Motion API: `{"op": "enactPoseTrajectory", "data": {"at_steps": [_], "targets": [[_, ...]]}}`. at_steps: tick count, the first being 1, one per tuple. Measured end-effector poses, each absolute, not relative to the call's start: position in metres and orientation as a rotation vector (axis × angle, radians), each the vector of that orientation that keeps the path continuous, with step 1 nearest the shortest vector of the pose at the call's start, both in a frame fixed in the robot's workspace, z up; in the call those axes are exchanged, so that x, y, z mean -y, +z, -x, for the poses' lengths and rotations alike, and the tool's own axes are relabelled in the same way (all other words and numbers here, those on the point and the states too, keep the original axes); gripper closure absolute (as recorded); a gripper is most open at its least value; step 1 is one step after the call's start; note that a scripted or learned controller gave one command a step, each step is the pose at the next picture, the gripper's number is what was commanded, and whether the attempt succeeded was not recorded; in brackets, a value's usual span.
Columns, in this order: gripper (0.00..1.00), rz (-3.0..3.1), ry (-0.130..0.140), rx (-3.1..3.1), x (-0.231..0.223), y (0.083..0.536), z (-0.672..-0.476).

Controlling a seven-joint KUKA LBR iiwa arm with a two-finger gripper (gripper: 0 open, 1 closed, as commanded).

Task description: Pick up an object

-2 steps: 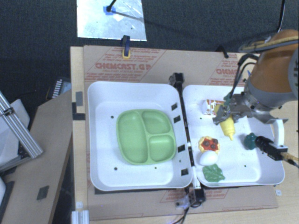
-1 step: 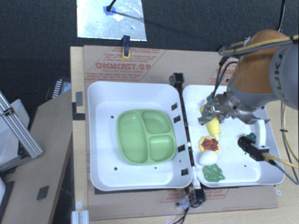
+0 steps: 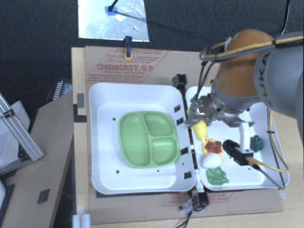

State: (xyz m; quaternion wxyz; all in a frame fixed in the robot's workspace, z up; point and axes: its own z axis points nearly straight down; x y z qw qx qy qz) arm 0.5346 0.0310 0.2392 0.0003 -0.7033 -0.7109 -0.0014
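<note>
Claw (image 3: pixel 199 119) low over right bin's (image 3: pixel 273 175) left edge, just above yellow toy (image 3: pixel 201 131); opening and any hold impossible to tell; green divided plate (image 3: pixel 147 139) centred in left bin (image 3: pixel 102 175).

I see a yellow object (image 3: pixel 200 129), red toy (image 3: pixel 212 147), white egg (image 3: pixel 212 161) and green leaf (image 3: pixel 217 176) lying clustered in the right bin (image 3: pixel 266 175).

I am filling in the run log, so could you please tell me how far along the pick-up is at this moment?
Done: the arm has reached in over the right bin, where the claw hangs by the left wall. In hand: nothing visibly held; the yellow object lies just below the claw. Left: the grasp and lift. The white egg, green leaf and teal piece lie in the right bin; the green divided plate sits in the left bin.
</note>
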Motion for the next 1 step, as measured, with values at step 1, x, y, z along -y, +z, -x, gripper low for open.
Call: {"op": "enactPoseTrajectory", "data": {"at_steps": [1], "targets": [[1.00,2.210,-0.005,2.232,-0.0785,0.2424,-0.5364]]}}
